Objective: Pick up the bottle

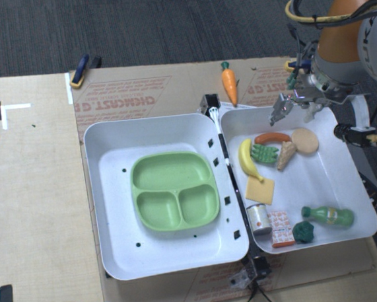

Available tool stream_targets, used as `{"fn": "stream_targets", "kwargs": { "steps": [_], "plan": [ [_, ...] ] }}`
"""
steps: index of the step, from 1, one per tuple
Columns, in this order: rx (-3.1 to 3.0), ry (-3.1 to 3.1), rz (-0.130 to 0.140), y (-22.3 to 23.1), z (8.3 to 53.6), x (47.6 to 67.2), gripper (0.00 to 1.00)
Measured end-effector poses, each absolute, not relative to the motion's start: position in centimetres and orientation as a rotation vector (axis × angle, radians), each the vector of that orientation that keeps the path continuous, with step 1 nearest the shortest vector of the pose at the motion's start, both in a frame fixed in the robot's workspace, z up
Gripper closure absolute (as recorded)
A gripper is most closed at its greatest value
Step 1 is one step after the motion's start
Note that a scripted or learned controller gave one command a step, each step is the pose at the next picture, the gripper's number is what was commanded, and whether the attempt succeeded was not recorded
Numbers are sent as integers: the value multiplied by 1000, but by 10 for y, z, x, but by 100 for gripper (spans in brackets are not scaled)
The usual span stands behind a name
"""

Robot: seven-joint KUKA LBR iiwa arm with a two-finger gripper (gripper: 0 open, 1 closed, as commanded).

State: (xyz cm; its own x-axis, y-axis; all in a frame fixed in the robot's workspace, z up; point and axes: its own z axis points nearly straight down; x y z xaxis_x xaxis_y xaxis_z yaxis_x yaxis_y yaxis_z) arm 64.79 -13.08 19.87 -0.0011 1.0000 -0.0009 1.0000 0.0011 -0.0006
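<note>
End effector [281,109] — seemingly spread, nothing pinched — well apart from bottle [329,216].

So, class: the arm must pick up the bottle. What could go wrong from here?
1. The gripper hovers at the right bin's far edge, while the bottle lies on its side near the front; it may descend on the closer food pile.
2. The broccoli touches the bottle's cap end, so fingers might catch it.

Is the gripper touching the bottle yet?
Apart. The camera view shows the gripper over the bin's far edge, while the bottle lies near the front, with bare bin floor between.
</note>
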Motion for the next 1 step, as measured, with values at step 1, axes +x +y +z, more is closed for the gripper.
{"fn": "stream_targets", "kwargs": {
  "steps": [1],
  "plan": [
    [2217, 2224, -3, -131, 208, 648, 100]
  ]
}}
